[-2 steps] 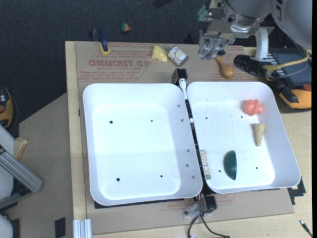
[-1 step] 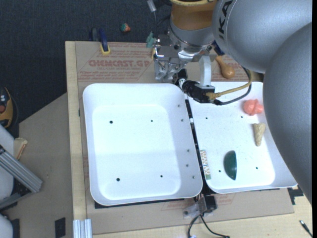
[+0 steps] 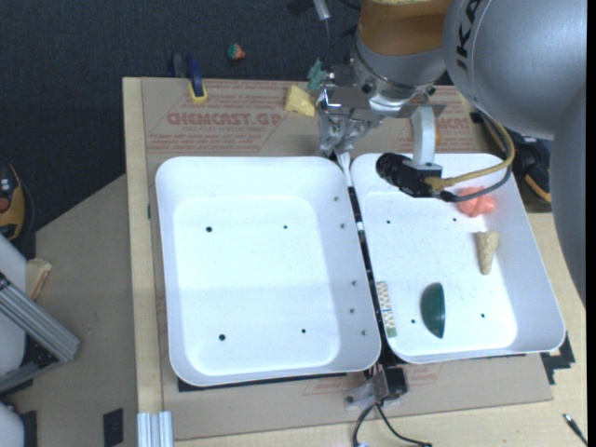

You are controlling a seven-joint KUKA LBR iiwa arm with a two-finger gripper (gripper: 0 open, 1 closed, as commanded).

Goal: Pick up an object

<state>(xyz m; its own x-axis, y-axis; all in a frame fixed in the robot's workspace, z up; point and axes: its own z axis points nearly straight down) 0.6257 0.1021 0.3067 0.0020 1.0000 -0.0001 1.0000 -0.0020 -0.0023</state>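
While the arm is reaching in, the claw is hanging over the bins' far rims; its grip is impossible to judge. Well nearer the camera are lying a pink lump, a tan piece and a green object.

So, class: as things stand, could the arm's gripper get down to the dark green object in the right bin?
Probably yes. The dark green object lies alone on the right bin's floor, apart from the tan piece, with nothing over it. The gripper sits at the bin's far edge.
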